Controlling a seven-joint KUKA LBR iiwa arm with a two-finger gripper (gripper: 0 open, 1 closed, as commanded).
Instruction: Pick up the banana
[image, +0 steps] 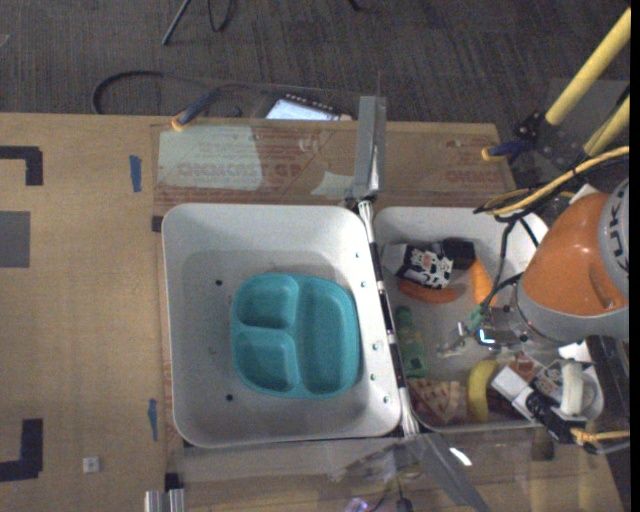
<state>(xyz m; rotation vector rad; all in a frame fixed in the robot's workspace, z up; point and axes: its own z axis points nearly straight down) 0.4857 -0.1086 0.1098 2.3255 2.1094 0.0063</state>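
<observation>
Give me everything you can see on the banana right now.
The banana is yellow, short and curved, lying roughly upright in the picture near the front wall of the right bin. Its right side is partly covered by the arm's wrist hardware. A patterned packet lies right beside it on its left; whether they touch is unclear.

Both bins (190, 250) are smooth matt white plastic. The teal tray (297, 335) is smooth plastic. The counter (80, 300) is matt brown board.
</observation>
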